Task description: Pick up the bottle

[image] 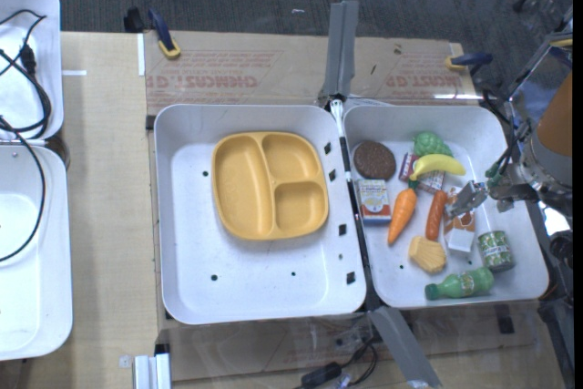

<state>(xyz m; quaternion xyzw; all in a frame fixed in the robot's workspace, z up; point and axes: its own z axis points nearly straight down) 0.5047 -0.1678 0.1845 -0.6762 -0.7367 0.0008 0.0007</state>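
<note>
Bottle [461, 284], green with a yellow label, lies on its side at the near edge of the right bin [390, 287], neck pointing left, almost touching the bin's near wall. Gripper [467, 199] hangs over the same bin, above the bottle in the view and well apart from it; whether the jaws are wide or narrow I cannot tell, the fingers being too small and dark against the clutter. Just below the jaws sits a white carton [460, 234]; to their lower right a green can [496, 250] stands close to the bottle's base. Left of the jaws lie a small orange carrot [435, 213], then a larger carrot [401, 216] and a white box [373, 200]. Yellow chunk [427, 254] rests just up-left of the bottle's neck. Farther up-left of the jaws: banana [437, 165], green vegetable [430, 144], brown round patty [373, 159]. Open floor shows at the right bin's near-left corner. Left bin [182, 278] holds a yellow divided plate [270, 185], bare white floor around it on all sides.
</note>
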